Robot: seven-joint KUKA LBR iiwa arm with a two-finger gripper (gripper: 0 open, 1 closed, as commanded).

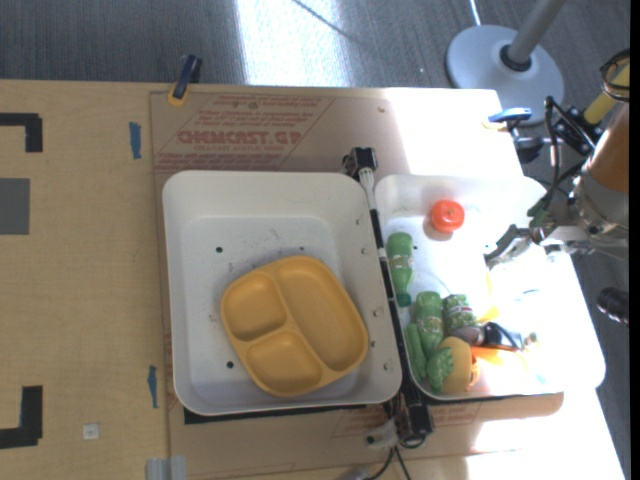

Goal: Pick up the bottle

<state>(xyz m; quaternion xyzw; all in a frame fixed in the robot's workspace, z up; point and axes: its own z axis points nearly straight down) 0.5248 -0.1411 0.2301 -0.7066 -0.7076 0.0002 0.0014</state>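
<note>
**Claw hangs over the right bin, bottle lying by the divider**

On the left of the bench (pixel 80 268), brown cardboard carries black tape marks and a few blue strips. The left bin (pixel 190 228) holds a yellow divided plate (pixel 292 325), three compartments, sitting toward five o'clock of that bin's floor.

The right bin (pixel 560 388) is washed out by bright light. Against its left wall, at about nine o'clock, lies the green bottle (pixel 400 265), stretched lengthwise along the divider between the two bins. At twelve o'clock of this bin sits a small red-orange round thing (pixel 446 216). Down at six to seven o'clock there is a heap of green pieces (pixel 432 333), touching one another, with a yellow-orange lump (pixel 458 360) against them and a small dark-and-orange item (pixel 498 338) just beside.

The claw (pixel 515 242) hangs at three o'clock of the right bin, its fingers spread apart with nothing between them, well apart from the bottle. The arm's orange band (pixel 608 158) shows at the far right.
</note>
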